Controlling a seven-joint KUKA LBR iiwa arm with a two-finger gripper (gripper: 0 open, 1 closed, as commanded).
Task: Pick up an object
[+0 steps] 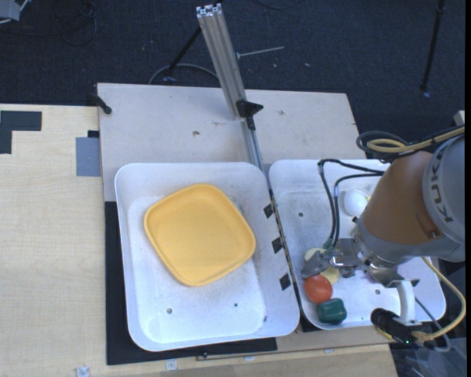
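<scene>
Left bin (141, 210): one yellow plate (199, 233). Right bin (298, 191): one red ball (319, 289), one green block (331, 312), one white egg (352, 202); gripper (323, 261) jaw state indeterminable

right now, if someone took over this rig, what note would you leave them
Gripper: low in the right bin, near its left wall; whether it is open or shut cannot be told, and no object is seen held.
Things: red ball and dark green object just below the gripper; white object farther back; yellow plate in the left bin.
Done: arm is over the bin.
Left: grasp and lift an object.
</scene>
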